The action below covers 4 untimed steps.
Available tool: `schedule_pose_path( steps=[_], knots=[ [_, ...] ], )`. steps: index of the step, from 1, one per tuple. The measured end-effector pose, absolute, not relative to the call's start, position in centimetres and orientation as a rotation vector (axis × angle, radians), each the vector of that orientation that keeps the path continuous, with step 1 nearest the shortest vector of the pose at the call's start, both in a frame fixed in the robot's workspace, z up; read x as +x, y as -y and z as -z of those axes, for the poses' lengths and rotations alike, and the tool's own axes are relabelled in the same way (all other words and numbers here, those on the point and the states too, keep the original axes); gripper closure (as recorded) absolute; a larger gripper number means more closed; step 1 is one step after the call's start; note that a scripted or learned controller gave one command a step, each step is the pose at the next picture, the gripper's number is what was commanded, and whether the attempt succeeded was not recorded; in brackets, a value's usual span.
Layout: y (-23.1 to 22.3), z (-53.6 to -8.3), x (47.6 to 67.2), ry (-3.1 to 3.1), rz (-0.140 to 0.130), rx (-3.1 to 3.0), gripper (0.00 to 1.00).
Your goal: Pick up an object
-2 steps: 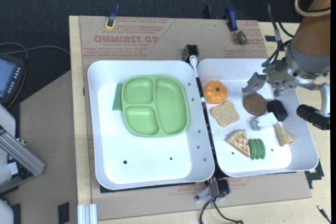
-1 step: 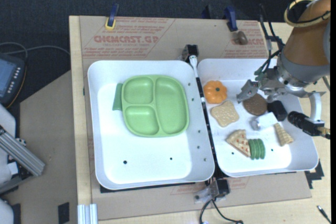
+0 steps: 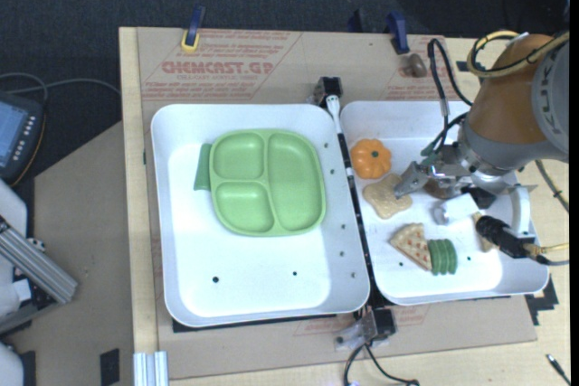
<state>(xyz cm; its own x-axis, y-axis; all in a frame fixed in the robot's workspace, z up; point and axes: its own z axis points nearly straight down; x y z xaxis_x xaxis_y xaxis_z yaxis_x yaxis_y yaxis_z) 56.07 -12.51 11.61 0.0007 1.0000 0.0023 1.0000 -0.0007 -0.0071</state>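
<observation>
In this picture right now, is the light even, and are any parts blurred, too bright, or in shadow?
In the camera view the light is soft and even; the white bins look bright but keep their edges, with no hard glare. The green plate and the orange pumpkin are sharp. The gripper looks slightly soft, and a faint shadow lies under it.

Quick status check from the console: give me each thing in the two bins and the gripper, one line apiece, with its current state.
green divided plate: flat in the left bin, compartments bare.
orange pumpkin: upright in the right bin, free.
tan biscuit: lying flat by the gripper.
pizza slice: lying flat, touching the green ridged piece.
gripper: low over the right bin, holding nothing visible.
</observation>
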Motion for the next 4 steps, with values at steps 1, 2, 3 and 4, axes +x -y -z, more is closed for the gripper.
schedule_pose_path(
  steps=[1,2,3,4],
  knots=[
    [12.5,-8.6,56.2,2.219,0.002,-2.222,0.00],
    [12.4,-9.9,56.4,2.223,0.012,-2.225,1.00],
    [12.8,-14.5,56.0,2.223,0.003,-2.226,1.00],
    [11.8,-19.7,56.0,2.226,0.003,-2.223,1.00]
  ],
)
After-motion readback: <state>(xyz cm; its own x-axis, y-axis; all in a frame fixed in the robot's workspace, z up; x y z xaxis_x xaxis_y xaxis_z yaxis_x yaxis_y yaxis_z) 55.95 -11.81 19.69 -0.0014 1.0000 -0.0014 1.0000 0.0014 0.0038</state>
